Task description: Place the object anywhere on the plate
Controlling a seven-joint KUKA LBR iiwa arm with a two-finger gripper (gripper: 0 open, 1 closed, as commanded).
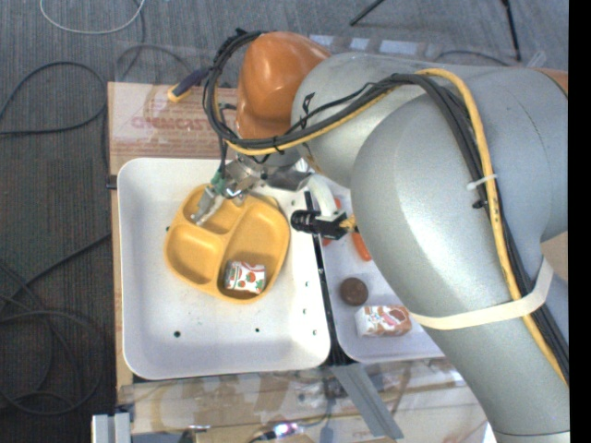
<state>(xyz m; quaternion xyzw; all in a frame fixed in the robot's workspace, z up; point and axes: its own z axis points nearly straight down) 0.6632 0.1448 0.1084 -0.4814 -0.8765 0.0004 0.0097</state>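
The grey arm (434, 201) swells across the right side of the bench (138, 127) and hides much of the right bin (346, 340). The left bin (185, 340) lies in plain sight with the yellow plate (189, 252) in it, a divided one with two hollows side by side. The tool (216, 197) hangs over the plate's far-left hollow, close to its rim. Cables and its own body crowd it, so I cannot tell whether it is apart or together, nor whether it carries anything. The thing I take for the task's object is the small carton (245, 277), white with red print, lying tilted in the plate's near-right hollow and well apart from the tool. If so, the placing looks done already. It looks like a light, thin-walled box: stiff enough to keep its shape, but likely to dent under a hard squeeze and to skid on the plate's smooth surface. I would take it across its narrow flat sides, square on and not by a corner, with gentle pressure. In the right bin lie a pouch (384, 319), a brown disc (354, 291) and a bit of something orange (360, 245) just beside the arm.
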